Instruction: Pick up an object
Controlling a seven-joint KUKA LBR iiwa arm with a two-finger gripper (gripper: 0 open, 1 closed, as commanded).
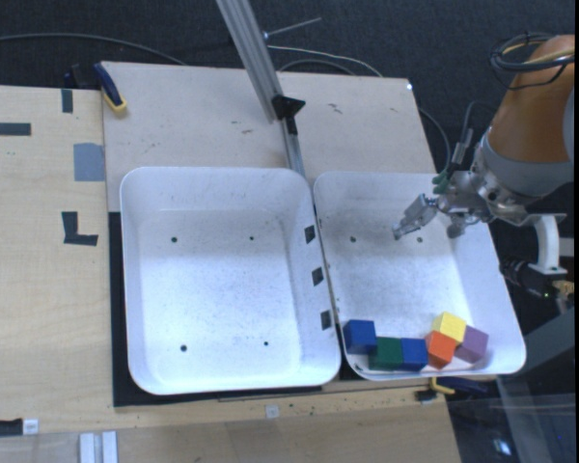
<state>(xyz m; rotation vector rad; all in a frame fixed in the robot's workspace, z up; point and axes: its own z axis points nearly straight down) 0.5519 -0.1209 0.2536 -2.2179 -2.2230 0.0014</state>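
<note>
I see the hand (pixel 427 216) hanging over the right bin (pixel 386 268) toward its 1 o'clock corner. Whether it is spread or pressed together I cannot tell; I make out nothing pinched in it. The blocks sit clustered at the bin's 5 o'clock edge, well apart from the hand: blue block (pixel 360 335), green block (pixel 388 352), orange block (pixel 441 348), yellow block (pixel 451 326), purple block (pixel 474 342). Left bin (pixel 222 278) sits beside it on the desk (pixel 39 287).

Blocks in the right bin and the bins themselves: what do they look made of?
Blocks: probably painted wood or plastic, judging by flat matte colours and crisp edges. Bins: likely moulded white plastic, with rounded corners, smooth rims and a speckled floor.
</note>
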